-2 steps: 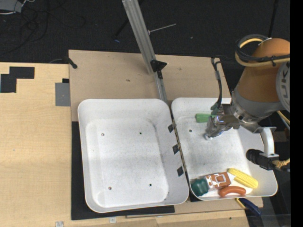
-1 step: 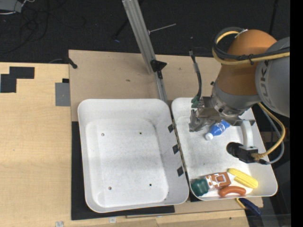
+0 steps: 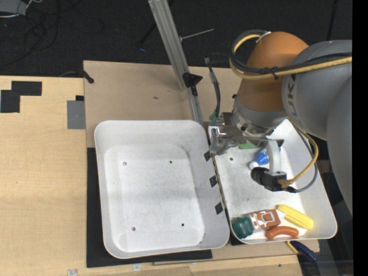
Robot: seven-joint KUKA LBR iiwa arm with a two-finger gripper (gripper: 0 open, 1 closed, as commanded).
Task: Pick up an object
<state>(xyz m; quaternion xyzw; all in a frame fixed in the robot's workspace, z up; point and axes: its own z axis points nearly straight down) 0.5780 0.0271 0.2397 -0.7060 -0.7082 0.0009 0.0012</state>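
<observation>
The arm (image 3: 299, 85) reaches down into the right bin (image 3: 322, 223), its gripper (image 3: 221, 140) near the bin's far left corner; whether it is released or clenched cannot be told. Along the bin's near edge lie a dark green object (image 3: 242, 227), a small red-and-white box (image 3: 265, 218), an orange piece (image 3: 282, 233) and a yellow corn cob (image 3: 295, 216); a blue object (image 3: 262, 158) sits under the wrist.
</observation>
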